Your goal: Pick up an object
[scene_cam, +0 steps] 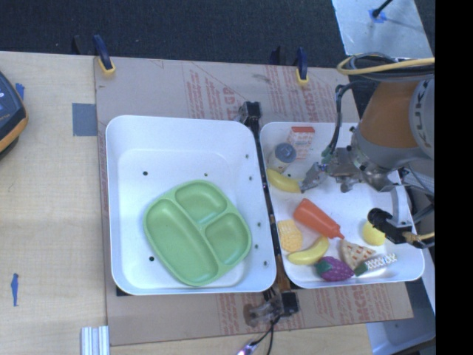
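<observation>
Bench: pale wood, with a brown board laid across it and 2 blue clamps at the board's far edge.
Left bin: the bigger white bin as seen from here, sitting on the left half of the board.
Green tray: a 3-compartment plate lying flat in the near part of the left bin, turned at a slant.
Right bin: white, touching the left bin along a dark seam, crowded with toy food.
Arm: grey with an orange band, coming in from the right over the far right part of the right bin.
Gripper: low over the far middle of the right bin, pointing left, just beside the far banana; I cannot tell how its jaws stand, and I see nothing between them.
Carrot: orange, lying slantwise in the middle of the right bin.
Far banana: yellow, at the bin's left wall, just left of the gripper.
Near banana: yellow, just near of the carrot.
Corn piece: yellow, at the left wall, beside the near banana.
Grapes: purple, at the near wall.
Sandwich wedge: tan, just right of the grapes.
Lemon: yellow, near the right wall.
Small can: grey-blue, far left corner.
Carton: white and red, just right of the can.
</observation>
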You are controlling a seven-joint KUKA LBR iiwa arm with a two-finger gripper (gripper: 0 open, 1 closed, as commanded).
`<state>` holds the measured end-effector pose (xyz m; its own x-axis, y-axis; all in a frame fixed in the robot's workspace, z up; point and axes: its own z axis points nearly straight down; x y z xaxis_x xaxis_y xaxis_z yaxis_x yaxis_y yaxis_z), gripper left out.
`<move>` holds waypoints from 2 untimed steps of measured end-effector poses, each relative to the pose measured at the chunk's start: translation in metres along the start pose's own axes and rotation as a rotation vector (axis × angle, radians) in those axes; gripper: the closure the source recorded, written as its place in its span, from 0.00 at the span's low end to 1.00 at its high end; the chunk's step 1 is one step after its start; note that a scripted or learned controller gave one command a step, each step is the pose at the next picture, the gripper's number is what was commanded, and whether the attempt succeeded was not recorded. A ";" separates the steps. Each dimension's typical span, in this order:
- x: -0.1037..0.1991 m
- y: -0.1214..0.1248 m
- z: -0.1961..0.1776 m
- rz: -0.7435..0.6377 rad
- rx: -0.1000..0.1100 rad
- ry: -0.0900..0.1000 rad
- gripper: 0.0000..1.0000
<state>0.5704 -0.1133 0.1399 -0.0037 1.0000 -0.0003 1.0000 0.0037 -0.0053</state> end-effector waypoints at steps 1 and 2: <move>0.019 -0.057 0.049 -0.001 0.000 0.001 0.00; 0.018 -0.055 0.037 -0.005 -0.003 -0.001 1.00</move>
<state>0.5150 -0.0960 0.1029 -0.0083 1.0000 -0.0009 1.0000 0.0083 -0.0025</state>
